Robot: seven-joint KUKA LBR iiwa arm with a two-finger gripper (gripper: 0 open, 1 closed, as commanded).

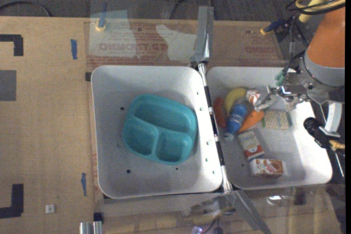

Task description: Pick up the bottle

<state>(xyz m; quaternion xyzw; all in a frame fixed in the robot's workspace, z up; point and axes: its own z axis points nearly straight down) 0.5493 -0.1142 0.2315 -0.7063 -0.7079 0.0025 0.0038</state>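
Claw (272,97) low over the right bin (307,170), near its far edge, just beside a small red-and-white cup (253,97); spread of the claw impossible to tell, nothing visibly gripped. One blue bottle (236,118) lying tilted just left of the claw, apart from it, between a yellow banana-like piece (235,97) and an orange carrot (251,120). One red-orange piece (219,110) against the bin's left wall. One pale cracker-like square (276,119) below the claw. Two small cartons nearer the front: one white and red (249,144), one red (268,167). Grey arm (323,71) with orange band reaching in from the right, wrist bent down toward the bin. One teal divided tray (159,129), three compartments, in the left bin (109,118). Two white bins side by side on the tan surface (44,134).
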